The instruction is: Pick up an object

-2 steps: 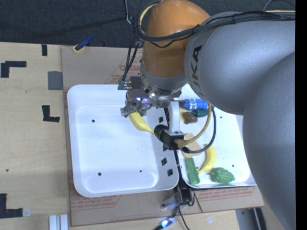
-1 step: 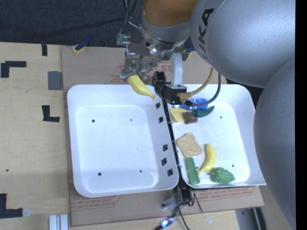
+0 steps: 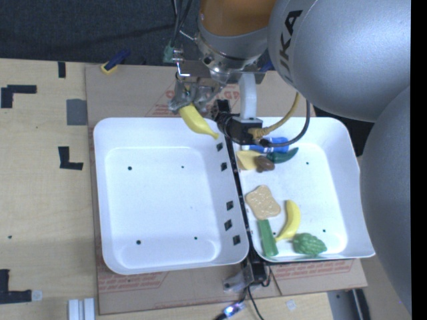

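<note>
My gripper [image 3: 189, 103] hangs over the far rim of the left bin [image 3: 160, 199], near the divider between the bins. A yellow banana [image 3: 199, 121] sticks out down and to the right from between its fingers, lifted off the bin floor. The gripper is shut on the banana's upper end, which the fingers hide. The grey arm with its orange band fills the upper right and covers the right bin's far corner.
The right bin [image 3: 333, 179] holds a bread slice [image 3: 262, 203], a second banana [image 3: 290, 220], a green cucumber [image 3: 267, 238], a broccoli [image 3: 308, 245], and a cluster of yellow, brown, blue and green pieces [image 3: 267, 157] at its far left. A cable loops above that cluster.
</note>
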`<state>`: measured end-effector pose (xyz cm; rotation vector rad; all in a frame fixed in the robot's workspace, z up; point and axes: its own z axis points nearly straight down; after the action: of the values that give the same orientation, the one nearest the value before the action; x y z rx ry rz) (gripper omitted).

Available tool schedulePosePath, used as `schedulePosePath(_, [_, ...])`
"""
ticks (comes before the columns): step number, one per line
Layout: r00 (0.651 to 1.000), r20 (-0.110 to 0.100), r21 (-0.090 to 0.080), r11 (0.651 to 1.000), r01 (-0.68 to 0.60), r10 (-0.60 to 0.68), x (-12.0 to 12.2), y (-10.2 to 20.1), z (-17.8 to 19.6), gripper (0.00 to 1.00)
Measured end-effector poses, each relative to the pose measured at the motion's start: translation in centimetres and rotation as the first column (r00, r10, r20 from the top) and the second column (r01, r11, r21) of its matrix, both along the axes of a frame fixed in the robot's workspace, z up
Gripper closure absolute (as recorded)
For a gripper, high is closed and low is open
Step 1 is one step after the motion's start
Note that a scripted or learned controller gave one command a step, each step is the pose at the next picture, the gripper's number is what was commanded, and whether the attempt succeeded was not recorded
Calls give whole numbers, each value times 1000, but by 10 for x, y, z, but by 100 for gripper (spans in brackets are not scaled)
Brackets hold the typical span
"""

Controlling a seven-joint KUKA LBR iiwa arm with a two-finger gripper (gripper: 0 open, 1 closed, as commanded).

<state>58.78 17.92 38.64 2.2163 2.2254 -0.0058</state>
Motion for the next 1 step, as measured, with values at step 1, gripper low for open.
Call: schedulePosePath(1, [1000,11,2,1000,6,-6,84,-22,60,100])
